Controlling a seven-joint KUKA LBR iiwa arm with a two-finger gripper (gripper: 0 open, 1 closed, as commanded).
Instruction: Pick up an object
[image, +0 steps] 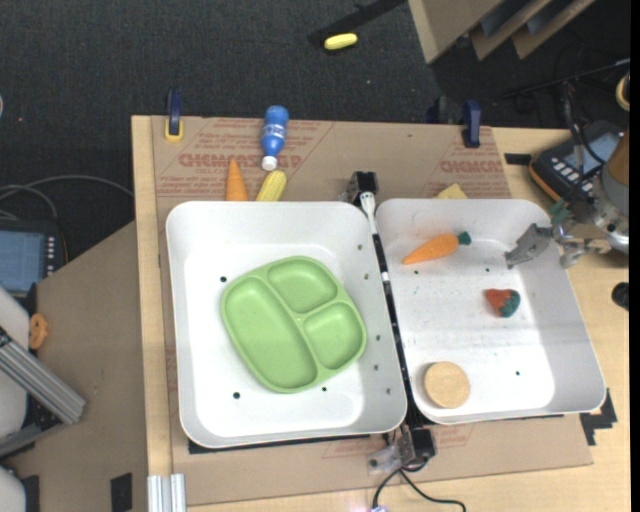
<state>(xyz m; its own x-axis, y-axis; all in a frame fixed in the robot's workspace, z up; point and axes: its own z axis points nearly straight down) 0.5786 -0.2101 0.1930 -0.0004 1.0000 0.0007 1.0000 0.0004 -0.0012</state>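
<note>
The right bin (560, 390) holds three toys: an orange carrot (436, 248) with a green top at its far left, a red and green strawberry-like piece (502, 301) near the middle, and a round tan disc (446, 384) at the near left. My gripper (546, 250) hangs over the bin's far right corner, to the right of the carrot and above the red piece. Its two fingers stand spread apart and open, with nothing between them.
The left bin (200, 240) holds a green divided plate (292, 322). Behind the bins on the cardboard lie a blue and white bottle (273, 136), a small orange carrot (235, 182) and a yellow corn piece (271, 185). A black clip (364, 186) sits where the bins meet.
</note>
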